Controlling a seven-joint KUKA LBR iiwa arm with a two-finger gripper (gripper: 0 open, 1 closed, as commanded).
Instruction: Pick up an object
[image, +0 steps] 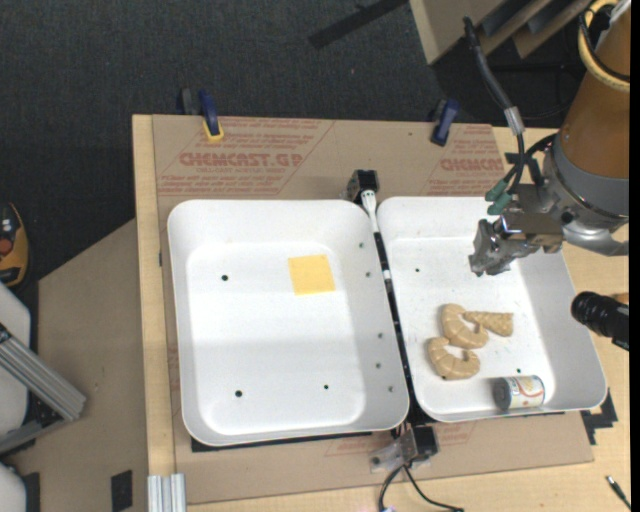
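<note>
A flat yellow square (311, 274) lies in the left bin (200, 235), toward its back middle. In the right bin (430, 225), tan croissant-like pastries (462, 340) lie in a cluster at the front middle. A small can (518, 391) lies on its side at that bin's front right corner. My gripper (490, 260) hangs over the back of the right bin, above and behind the pastries, apart from them. Nothing shows between its fingertips.
The two bins sit side by side on a cardboard sheet (300, 150) held by blue clamps (208, 110) at the back. A black cylinder (600, 315) juts in at the right, beside the right bin's edge. Cables run above the wrist.
</note>
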